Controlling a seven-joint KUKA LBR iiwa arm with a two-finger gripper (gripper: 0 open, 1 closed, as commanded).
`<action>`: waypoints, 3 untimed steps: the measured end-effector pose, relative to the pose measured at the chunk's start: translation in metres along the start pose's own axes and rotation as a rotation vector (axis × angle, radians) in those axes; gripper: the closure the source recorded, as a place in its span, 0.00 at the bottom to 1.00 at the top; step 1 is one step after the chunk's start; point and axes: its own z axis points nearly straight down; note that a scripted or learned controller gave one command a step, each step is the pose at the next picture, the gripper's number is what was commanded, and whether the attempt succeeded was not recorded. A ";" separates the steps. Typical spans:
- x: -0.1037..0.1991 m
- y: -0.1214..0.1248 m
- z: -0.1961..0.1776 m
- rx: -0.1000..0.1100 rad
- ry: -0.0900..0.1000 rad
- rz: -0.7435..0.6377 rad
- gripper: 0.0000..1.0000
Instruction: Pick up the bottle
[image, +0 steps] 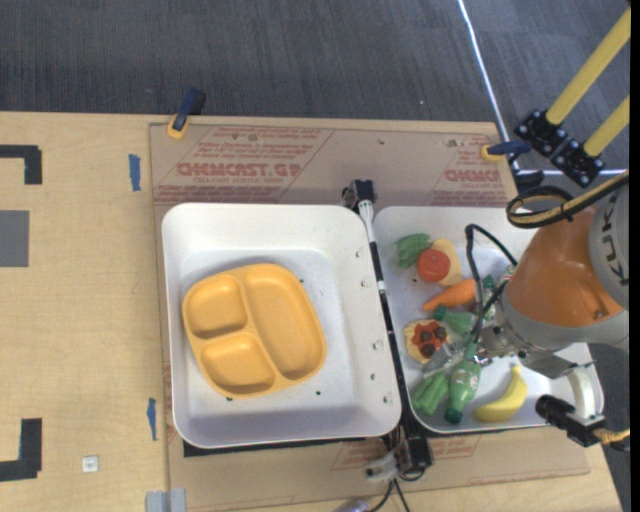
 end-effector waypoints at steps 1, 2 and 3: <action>0.000 0.000 -0.008 0.001 0.000 0.000 1.00; 0.074 0.020 -0.086 0.003 0.001 0.032 1.00; 0.125 0.032 -0.109 0.001 0.000 -0.054 1.00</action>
